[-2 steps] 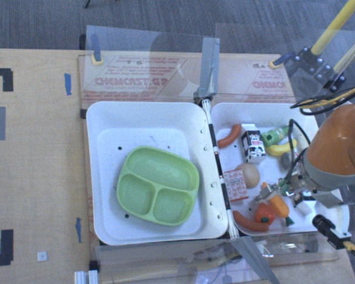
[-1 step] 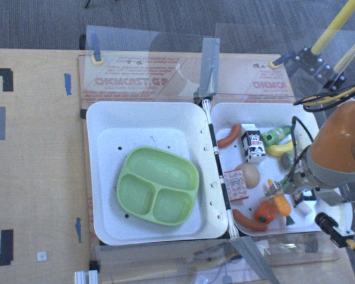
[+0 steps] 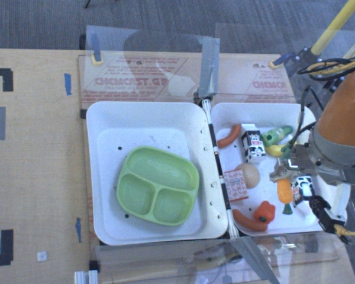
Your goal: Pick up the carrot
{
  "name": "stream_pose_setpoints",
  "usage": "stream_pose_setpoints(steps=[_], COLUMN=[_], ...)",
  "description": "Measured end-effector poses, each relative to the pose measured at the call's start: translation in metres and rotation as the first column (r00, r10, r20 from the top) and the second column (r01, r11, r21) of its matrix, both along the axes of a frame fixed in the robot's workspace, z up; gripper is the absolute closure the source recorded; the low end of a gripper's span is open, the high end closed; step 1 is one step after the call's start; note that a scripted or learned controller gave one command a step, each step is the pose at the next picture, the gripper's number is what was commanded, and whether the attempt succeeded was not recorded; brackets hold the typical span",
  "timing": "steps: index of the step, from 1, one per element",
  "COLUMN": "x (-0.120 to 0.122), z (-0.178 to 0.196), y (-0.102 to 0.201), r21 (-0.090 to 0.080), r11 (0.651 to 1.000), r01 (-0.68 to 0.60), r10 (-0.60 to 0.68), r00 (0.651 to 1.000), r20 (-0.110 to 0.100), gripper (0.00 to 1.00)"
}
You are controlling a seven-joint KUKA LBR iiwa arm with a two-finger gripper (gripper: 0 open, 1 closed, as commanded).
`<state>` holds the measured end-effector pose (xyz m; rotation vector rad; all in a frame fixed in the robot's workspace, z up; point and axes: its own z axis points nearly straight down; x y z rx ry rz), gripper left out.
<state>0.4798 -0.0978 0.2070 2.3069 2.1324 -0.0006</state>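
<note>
The carrot (image 3: 284,191) is a short orange piece with a green tip. It lies in the right white bin (image 3: 222,112), toward the bin's right side. My gripper (image 3: 291,165) hangs just above and to the right of the carrot, under the grey wrist and the orange band of the arm (image 3: 342,108). The carrot rests on the bin floor, and part of the gripper's body hides the spot right beside it.
Around the carrot lie a red pepper (image 3: 264,212), two sausages (image 3: 229,136), a black-and-white carton (image 3: 254,145), a green bottle (image 3: 276,135), a beige ball (image 3: 248,175) and a red packet (image 3: 235,185). The left bin (image 3: 100,123) holds a green divided plate (image 3: 158,185).
</note>
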Motion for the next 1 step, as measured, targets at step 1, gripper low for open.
stream_pose_setpoints(steps=[1], x=[0.0937], z=[-0.0226], y=[0.0693], r21=[-0.001], r11=[0.983], r01=[-0.183], r10=[0.183], r00=[0.983], r20=[0.002], gripper=[1.0])
